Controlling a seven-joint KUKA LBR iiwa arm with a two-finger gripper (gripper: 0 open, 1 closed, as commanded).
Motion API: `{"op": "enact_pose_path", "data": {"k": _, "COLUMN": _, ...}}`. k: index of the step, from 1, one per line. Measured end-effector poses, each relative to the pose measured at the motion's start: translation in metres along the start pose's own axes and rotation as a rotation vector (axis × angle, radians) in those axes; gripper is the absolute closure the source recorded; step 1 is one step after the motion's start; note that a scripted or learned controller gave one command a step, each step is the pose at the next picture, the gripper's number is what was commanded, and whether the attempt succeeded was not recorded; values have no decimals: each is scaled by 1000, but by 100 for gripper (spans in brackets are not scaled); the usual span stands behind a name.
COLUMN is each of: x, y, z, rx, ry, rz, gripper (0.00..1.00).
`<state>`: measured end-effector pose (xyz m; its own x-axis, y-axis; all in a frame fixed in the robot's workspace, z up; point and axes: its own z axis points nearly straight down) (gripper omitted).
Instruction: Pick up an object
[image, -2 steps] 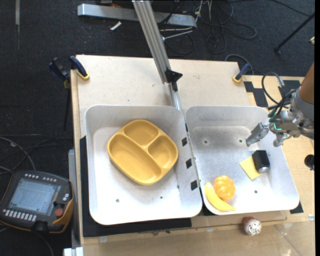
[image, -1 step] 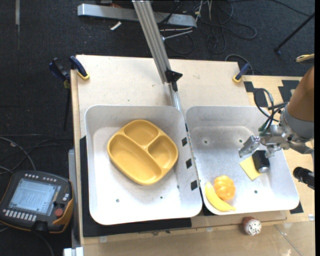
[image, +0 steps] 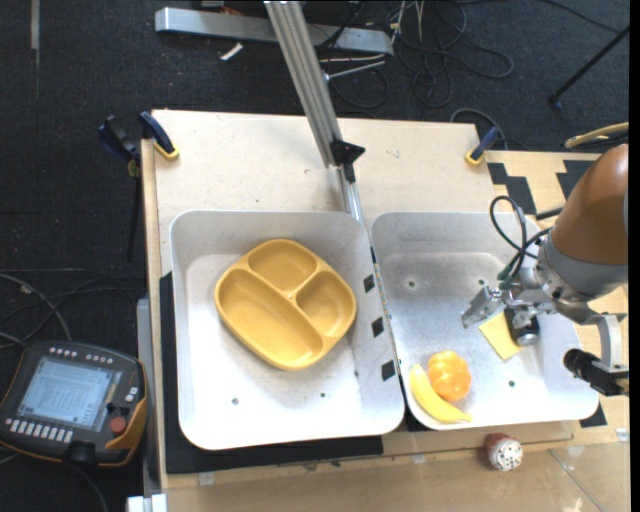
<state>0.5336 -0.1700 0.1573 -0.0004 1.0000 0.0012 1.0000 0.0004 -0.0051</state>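
In the right bin (image: 440, 255) lie an orange ball-like fruit (image: 449, 374) and a yellow banana (image: 435, 398) near the front wall, touching each other. A flat yellow block (image: 499, 337) lies further right on the bin floor. My gripper (image: 503, 312) hangs low over that block's upper edge, its metal fingers pointing down to it. The grey arm with its orange band (image: 598, 200) comes in from the right. I cannot tell whether anything sits between the fingers.
The left bin (image: 200, 400) holds a yellow divided plate (image: 286, 300). A slanted metal post (image: 315, 95) rises between the bins. A small speckled ball (image: 505, 453) rests on the bench in front of the right bin. Cables hang beside the wrist.
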Motion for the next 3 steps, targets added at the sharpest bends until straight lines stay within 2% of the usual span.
{"op": "enact_pose_path", "data": {"k": 1, "x": 5, "y": 0, "z": 44, "rx": 0, "ry": 0, "rz": 0, "gripper": 0}}
{"op": "enact_pose_path", "data": {"k": 2, "x": 5, "y": 1, "z": 31, "rx": -6, "ry": -2, "rz": 0, "gripper": 100}}
{"op": "enact_pose_path", "data": {"k": 3, "x": 2, "y": -3, "z": -30, "rx": -12, "ry": -4, "rz": -1, "gripper": 100}}
